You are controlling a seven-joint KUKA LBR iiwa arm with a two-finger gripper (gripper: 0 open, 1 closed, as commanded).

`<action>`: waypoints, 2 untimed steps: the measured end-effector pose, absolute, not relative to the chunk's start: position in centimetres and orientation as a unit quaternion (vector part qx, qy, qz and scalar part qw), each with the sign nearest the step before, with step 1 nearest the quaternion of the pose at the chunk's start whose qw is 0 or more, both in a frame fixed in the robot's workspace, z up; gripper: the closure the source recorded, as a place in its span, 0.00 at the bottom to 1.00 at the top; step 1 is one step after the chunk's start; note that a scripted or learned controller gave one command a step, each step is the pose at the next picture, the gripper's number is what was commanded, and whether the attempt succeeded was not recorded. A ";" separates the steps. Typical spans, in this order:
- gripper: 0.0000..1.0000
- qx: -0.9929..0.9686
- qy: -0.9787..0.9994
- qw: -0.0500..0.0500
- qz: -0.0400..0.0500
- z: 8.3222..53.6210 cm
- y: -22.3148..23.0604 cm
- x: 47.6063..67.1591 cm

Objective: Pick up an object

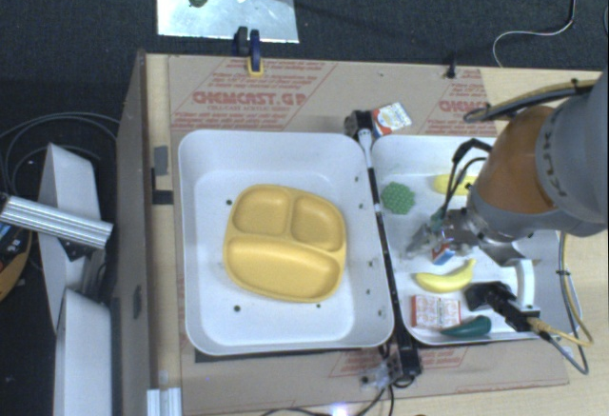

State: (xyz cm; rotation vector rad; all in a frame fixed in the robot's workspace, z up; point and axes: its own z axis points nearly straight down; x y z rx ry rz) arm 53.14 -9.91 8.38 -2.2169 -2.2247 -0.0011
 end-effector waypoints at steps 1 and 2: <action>1.00 -0.706 -0.709 -0.001 -0.001 9.4 -10.0 53.2; 1.00 -0.705 -0.709 -0.001 -0.002 18.6 -3.9 58.9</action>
